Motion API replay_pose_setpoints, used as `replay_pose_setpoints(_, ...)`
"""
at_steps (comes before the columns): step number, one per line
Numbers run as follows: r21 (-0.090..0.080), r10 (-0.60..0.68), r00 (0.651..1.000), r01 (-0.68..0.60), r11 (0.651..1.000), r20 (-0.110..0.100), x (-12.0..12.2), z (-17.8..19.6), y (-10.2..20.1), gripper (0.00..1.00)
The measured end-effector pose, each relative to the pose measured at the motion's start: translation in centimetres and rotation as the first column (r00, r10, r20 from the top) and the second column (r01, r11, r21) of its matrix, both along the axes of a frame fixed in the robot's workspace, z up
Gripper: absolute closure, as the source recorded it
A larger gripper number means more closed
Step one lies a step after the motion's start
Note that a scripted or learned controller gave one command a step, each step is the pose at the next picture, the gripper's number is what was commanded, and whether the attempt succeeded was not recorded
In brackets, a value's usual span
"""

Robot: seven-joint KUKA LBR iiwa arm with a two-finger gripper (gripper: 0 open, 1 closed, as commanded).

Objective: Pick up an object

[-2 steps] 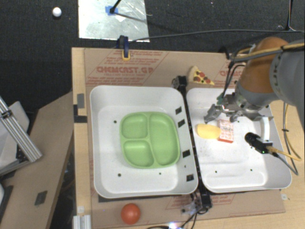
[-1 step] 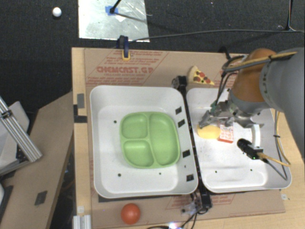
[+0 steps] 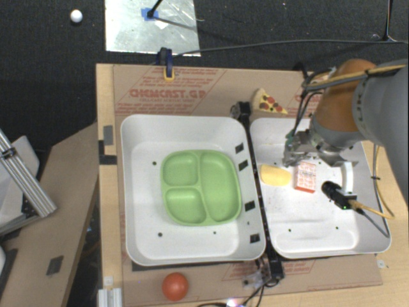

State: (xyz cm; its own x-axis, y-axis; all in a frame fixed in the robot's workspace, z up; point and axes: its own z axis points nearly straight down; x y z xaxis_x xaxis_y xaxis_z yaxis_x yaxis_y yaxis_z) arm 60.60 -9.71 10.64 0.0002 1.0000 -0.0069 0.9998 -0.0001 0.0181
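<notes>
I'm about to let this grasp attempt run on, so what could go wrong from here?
The gripper sits low in the right white bin, close to the flat yellow piece and the small red-and-white card. Both lie flat, so the fingers might slide over them or nudge them aside. The two things lie side by side, so a grasp may catch the wrong one or both.

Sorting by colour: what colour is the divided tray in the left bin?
Light green tray, clear in the camera view.
</notes>
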Motion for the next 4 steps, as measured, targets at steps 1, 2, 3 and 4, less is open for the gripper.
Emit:
replay_pose_setpoints(1, 0.006, 0.004, 1.0, -0.004, 1.0, -0.012, 0.7, 4.5, -0.1, 1.0)
replay_pose_setpoints(2, 0.007, 0.004, 1.0, -0.004, 1.0, -0.013, -0.1, 9.7, 0.2, 1.0)
replay_pose_setpoints(3, 0.006, 0.005, 1.0, -0.005, 1.0, -0.013, 0.0, 13.0, 0.2, 1.0)
replay_pose_setpoints(4, 0.008, 0.008, 1.0, -0.008, 1.0, -0.019, -2.4, 12.2, 5.4, 1.0)
